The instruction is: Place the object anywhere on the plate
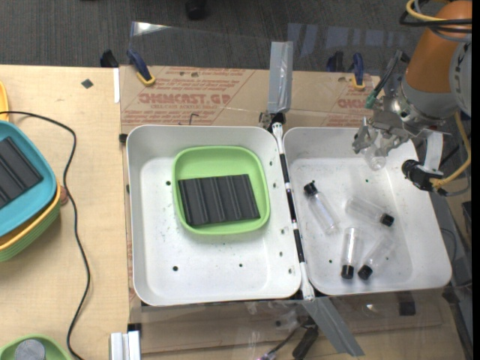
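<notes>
Task looks not started: plate [221, 164] (green, dark ribbed mat on it) in the left bin [150, 223] carries no vial. Four vials [322, 208] lie in the right bin [420, 268], lower right. Pincer [373, 147] hovers upper right; its state: cannot tell.

Bright, even overhead light; sharp focus, soft shadows.
</notes>
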Available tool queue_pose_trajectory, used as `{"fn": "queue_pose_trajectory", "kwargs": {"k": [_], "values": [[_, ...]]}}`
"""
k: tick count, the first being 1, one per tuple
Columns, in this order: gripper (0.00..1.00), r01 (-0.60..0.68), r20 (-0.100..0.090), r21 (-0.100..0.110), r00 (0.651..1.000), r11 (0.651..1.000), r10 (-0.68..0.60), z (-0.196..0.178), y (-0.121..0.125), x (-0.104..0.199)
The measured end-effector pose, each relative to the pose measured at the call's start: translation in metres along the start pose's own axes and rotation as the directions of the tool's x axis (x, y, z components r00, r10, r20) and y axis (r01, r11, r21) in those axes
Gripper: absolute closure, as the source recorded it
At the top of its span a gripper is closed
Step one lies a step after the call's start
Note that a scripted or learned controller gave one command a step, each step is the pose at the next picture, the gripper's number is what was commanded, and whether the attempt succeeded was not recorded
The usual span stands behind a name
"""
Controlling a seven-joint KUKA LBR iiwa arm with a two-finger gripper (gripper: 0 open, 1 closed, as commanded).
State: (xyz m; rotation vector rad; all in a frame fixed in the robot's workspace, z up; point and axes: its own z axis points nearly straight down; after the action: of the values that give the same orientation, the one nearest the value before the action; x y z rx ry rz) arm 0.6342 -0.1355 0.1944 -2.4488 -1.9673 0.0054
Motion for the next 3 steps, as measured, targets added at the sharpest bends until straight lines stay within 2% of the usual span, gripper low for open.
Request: {"fn": "queue_pose_trajectory", "kwargs": {"k": [1,2,3], "values": [[0.00,0.000,0.000,0.000,1.000,1.000,0.000,0.000,0.000,0.000],[0.00,-0.191,0.000,-0.001,0.982,0.982,0.191,-0.051,-0.011,0.004],[0.00,-0.446,0.000,0.001,0.895,0.895,0.446,-0.072,-0.023,0.026]]}}
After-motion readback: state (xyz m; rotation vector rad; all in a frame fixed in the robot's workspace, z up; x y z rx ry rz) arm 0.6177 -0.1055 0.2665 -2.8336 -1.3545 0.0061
